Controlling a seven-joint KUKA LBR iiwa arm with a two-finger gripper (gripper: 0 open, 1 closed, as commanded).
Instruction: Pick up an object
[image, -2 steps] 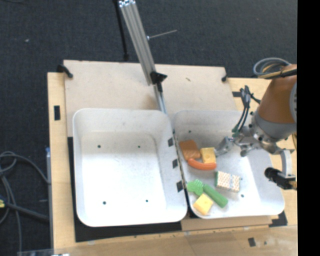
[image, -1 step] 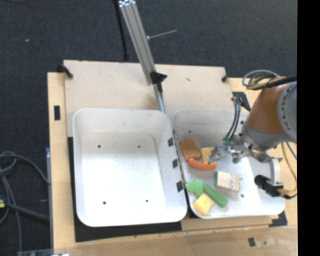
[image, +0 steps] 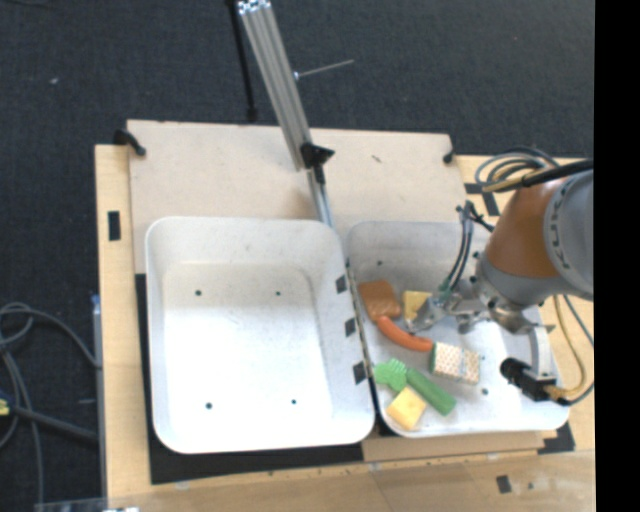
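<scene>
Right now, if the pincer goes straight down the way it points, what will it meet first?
Probably the orange carrot, which lies just under the pincer, beside the yellow block. Depth is hard to judge from above, so it could touch the right bin's floor instead.

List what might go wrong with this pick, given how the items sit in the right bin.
1. The objects are crowded: the orange carrot-like piece, the yellow block and the brown piece lie close together beside the gripper, so closing may catch two items or nudge one aside.
2. The green brush and the yellow wedge sit near the rim of the right bin, where a push could tip them against the wall.
</scene>
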